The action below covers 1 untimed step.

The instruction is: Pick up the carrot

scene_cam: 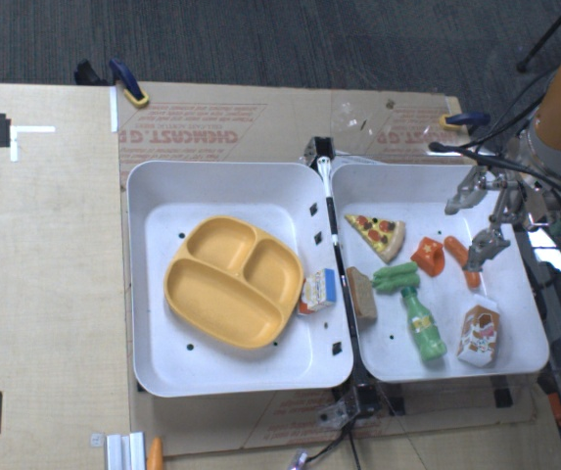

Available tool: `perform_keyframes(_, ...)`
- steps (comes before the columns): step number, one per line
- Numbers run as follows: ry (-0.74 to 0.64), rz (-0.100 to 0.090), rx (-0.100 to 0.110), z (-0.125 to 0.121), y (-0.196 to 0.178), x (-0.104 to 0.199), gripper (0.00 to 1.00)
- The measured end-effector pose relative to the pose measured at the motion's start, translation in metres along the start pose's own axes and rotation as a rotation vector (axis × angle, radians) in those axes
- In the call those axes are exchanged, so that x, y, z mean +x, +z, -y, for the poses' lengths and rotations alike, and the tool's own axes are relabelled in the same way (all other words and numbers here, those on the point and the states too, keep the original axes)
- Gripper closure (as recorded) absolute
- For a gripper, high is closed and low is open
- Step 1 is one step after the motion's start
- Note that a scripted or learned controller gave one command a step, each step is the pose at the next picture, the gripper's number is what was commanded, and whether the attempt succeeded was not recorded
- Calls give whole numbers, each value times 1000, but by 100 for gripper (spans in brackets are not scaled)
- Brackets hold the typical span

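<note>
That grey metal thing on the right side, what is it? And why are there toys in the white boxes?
The grey thing is a robot arm reaching in from the right. At its end is a hand with two fingers, like tongs. One camera looks down on the bench at a slant.

There are two shallow white bins. The left bin has a yellow plate with three sections, and a small packet beside it. The right bin has pretend food: a pizza slice, a brown block, a green bottle, a green piece, an orange-red piece, a little bag and the carrot.

The robot's job is to pick up the carrot. Right now its hand hangs just above the carrot, and I can't see anything between its fingers.
</note>
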State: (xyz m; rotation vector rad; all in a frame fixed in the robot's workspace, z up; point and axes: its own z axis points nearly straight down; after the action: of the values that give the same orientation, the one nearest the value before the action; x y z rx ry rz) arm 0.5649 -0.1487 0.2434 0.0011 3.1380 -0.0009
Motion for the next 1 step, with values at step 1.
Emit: perform_keyframes(1, -133, 1, 0, 4, 151, 16, 0)
